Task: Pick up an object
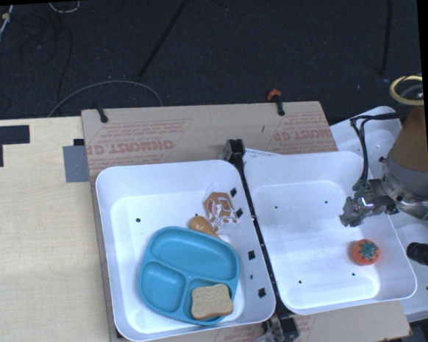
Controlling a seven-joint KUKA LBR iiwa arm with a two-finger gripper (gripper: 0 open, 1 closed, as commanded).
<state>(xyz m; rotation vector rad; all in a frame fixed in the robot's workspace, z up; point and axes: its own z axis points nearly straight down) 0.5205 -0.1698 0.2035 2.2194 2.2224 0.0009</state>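
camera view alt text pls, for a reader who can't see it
The arm's gripper hangs over the right bin, just above an orange tomato toy. The left bin holds a blue divided plate carrying a bread slice.

Both bins [312, 299] moulded in white plastic, smooth and faintly glossy. Divided tray [174, 269] in blue plastic, smooth, with a soft sheen. Slice of bread [211, 301] tan, matt, porous in look. Small packet [220, 207] in clear crinkled film, glossy. Tomato [365, 251] orange-red, smooth, slightly shiny, topped in green. Board [196, 135] beneath in brown corrugated cardboard, matt, printed. Bench [36, 254] surfaced in pale wood-look laminate, smooth. Gripper [352, 214] in bare grey metal, dull.
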